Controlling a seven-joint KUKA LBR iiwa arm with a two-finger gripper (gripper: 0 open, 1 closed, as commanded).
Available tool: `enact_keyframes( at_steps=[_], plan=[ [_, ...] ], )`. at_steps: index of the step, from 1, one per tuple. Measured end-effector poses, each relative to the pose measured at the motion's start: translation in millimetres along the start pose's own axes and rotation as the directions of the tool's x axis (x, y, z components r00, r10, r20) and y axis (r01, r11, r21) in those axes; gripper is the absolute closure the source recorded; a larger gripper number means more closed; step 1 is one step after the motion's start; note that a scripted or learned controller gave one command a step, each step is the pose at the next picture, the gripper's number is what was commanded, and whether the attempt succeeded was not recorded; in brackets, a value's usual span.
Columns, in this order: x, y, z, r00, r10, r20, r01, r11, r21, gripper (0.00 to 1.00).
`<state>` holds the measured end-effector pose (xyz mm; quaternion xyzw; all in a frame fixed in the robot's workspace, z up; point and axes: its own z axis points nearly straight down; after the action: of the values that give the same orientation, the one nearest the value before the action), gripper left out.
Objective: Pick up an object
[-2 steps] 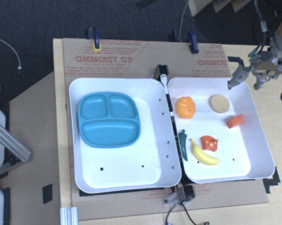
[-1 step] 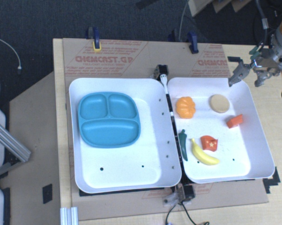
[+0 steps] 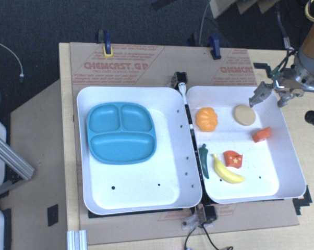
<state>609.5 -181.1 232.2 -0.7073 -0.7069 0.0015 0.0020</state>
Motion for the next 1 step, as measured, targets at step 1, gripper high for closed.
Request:
enact_keyframes(
  at_steps=[1],
  plan=[
    [-3.9, -5.4, 45.2, 1.0, 0.0, -0.001, 0.0, 1.0, 0.001, 0.0]
  ],
)
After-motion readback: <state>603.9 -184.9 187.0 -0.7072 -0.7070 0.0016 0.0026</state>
